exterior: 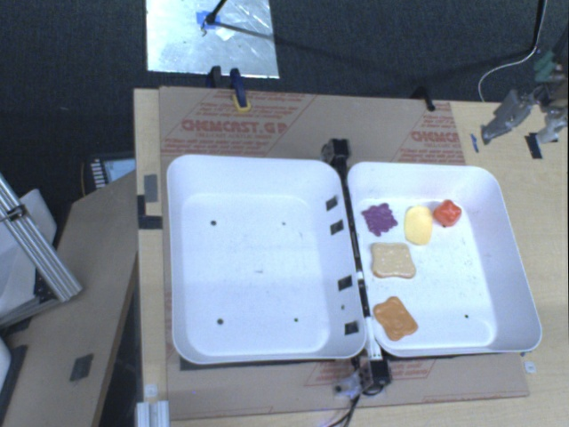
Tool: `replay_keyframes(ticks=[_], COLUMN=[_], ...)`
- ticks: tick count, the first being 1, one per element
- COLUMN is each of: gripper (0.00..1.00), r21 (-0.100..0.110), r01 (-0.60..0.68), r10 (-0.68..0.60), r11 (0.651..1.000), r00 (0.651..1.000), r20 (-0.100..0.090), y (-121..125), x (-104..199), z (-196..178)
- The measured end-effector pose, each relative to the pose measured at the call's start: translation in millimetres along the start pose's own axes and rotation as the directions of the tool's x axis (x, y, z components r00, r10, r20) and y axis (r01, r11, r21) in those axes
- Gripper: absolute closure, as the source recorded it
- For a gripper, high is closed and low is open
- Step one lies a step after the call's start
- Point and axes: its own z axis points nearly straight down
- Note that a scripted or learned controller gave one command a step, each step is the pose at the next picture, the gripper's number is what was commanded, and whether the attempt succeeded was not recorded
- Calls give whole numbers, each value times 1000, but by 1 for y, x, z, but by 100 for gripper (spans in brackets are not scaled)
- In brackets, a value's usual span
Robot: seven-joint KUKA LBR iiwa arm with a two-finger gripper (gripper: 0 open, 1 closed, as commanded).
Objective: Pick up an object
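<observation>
The right bin [498, 238] holds several small food-shaped objects. A purple grape bunch [380, 218] lies near its left wall, with a yellow piece [419, 225] and a red piece [447, 213] to its right. Below them lie a tan toast slice [392, 261] and an orange piece [395, 318]. My gripper [510, 140] hangs at the far right, above the bench and beyond the right bin's back corner. It is open, with nothing between its fingers, and stays well apart from all the objects.
The left bin [258, 265] sits beside the right one, joined by a black hinged divider [347, 247]. Both rest on a cardboard sheet [293, 118]. A shiny metal plate [212, 23] lies on the dark floor behind. Cables [511, 60] hang near the gripper.
</observation>
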Motion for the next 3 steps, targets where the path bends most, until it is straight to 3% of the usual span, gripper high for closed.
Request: replay_keyframes(ticks=[1, 2, 3], gripper=[0, 100, 100], r21=[9, 13, 20], r01=[-13, 0, -2], r10=[13, 0, 2], r11=[1000, 1000, 1000], r00=[1000, 1000, 1000], r20=[4, 0, -5], y=[-19, -17, -66], x=[-87, -82, -59], z=[-90, -95, -84])
